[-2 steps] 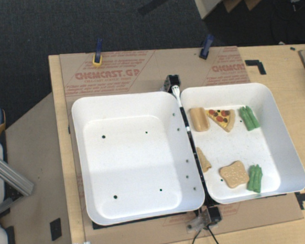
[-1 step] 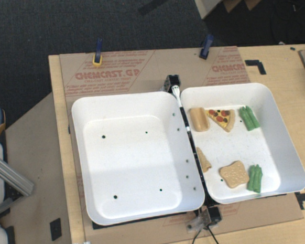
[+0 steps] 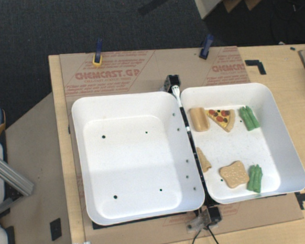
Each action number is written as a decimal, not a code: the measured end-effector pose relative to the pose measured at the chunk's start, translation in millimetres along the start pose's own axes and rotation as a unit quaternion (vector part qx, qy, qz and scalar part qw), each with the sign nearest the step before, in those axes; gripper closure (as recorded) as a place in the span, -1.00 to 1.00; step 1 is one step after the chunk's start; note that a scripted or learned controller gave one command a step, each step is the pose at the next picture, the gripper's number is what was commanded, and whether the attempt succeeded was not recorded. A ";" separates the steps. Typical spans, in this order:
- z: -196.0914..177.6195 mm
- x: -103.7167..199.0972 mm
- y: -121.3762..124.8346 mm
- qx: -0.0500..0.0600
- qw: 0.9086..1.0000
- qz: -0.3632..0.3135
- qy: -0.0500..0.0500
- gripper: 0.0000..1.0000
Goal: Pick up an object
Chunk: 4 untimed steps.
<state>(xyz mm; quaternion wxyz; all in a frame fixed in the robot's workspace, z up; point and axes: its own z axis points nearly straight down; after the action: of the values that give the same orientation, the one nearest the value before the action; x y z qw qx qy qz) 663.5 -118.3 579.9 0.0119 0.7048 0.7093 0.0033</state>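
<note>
Toast slice [image 3: 234,174] (beside green beans [image 3: 255,178]) lies in right bin [image 3: 279,135].

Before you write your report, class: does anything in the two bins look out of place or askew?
One thing stands out mildly: a small tan food piece leans against the right bin's left wall rather than lying flat. The bread roll, pizza slice, toast and two green vegetables lie flat.
</note>
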 end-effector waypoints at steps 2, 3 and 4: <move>-21.9 1.5 1.6 -0.005 1.000 -0.001 -0.003 1.00; -32.8 2.2 2.3 -0.007 1.000 -0.002 -0.004 1.00; -44.0 3.1 3.0 -0.010 1.000 -0.003 -0.005 1.00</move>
<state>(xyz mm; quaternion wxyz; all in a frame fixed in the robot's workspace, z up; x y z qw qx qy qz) 665.6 -114.7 623.9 0.0229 0.7026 0.7111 0.0069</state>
